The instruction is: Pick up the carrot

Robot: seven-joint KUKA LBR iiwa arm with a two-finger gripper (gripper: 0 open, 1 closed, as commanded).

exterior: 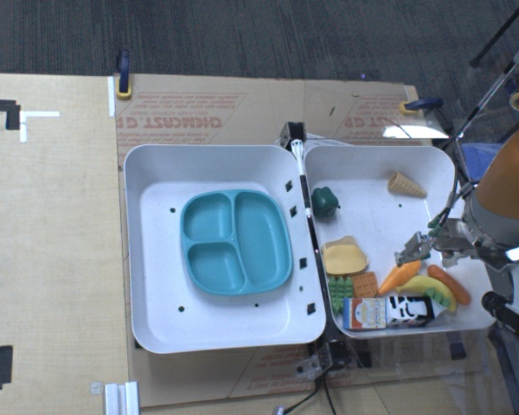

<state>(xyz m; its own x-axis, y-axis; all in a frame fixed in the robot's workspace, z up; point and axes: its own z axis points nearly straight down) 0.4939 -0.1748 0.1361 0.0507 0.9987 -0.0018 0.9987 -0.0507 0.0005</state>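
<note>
Taking the carrot (399, 277) as the landmark: it lies in the right bin (372, 180), toward that bin's near right corner, its long axis slanted, the thick end up and to the right under the claw (418, 251) and the thin end pointing down and left toward the crackers. Just nearer than the carrot, along the bin's front wall, lies a small carton (387, 311) on its side, with a black-and-white print whose letters are too small to read. Right of the carrot and touching it is a yellow banana (432, 289), and beyond that an orange-red sausage-shaped piece (451, 284) at the bin's right edge; what it is cannot be told. Left of the carrot's thin end sit a tan waffle-like cracker (364, 284) and a green ridged piece (339, 293), partly covered by the carton. Further left and up lies a yellow bread-like slab (344, 257).

The claw hangs right over the carrot's thick end, its tips close to or touching it; whether the fingers are spread or closed, or grip anything, cannot be told. The arm (506, 188) behind it is cut off at the right.

Farther from the carrot, a dark green pepper (325, 201) rests near the divider, and an ice-cream cone (406, 184) lies by the far wall. The left bin (147, 258) carries a teal divided plate (236, 241).
</note>
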